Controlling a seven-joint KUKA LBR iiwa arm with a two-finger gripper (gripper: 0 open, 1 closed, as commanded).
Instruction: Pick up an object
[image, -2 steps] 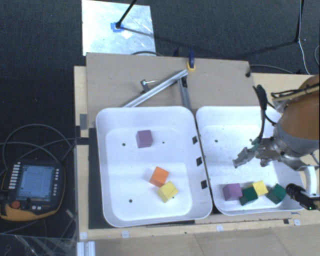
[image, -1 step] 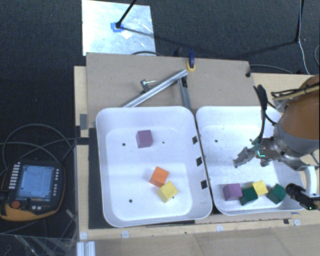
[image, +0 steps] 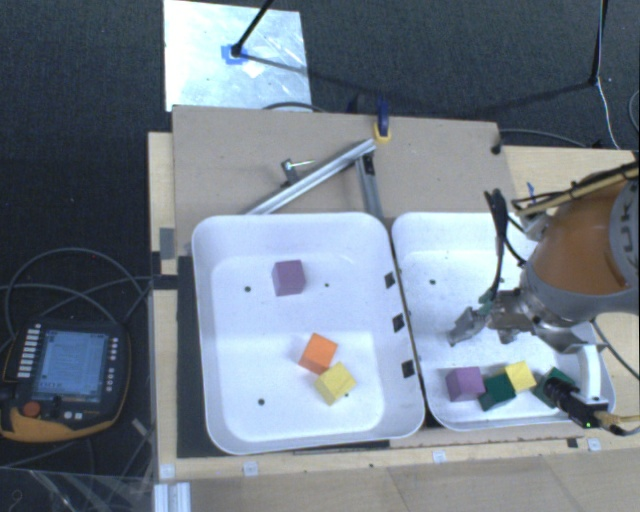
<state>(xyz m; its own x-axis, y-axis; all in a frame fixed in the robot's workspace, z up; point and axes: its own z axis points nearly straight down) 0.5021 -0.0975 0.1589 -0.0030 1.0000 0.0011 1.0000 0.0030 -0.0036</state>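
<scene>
- Jaws (image: 465, 327) hanging over the right bin (image: 440, 245), above its floor; whether they are open or closed I cannot tell, and nothing is showing between them.
- Purple block (image: 464, 382), dark green block (image: 497, 391) and yellow block (image: 519, 376) sitting in a touching row near that bin's front wall, just below the jaws.
- Left bin (image: 215, 300) carrying a purple cube (image: 288, 277), an orange cube (image: 318, 352) and a yellow cube (image: 336, 382), the last two touching.

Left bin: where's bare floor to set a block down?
Left bin: bare near its left wall and between the purple cube and the orange cube. Crowded where the yellow cube touches the orange.
</scene>
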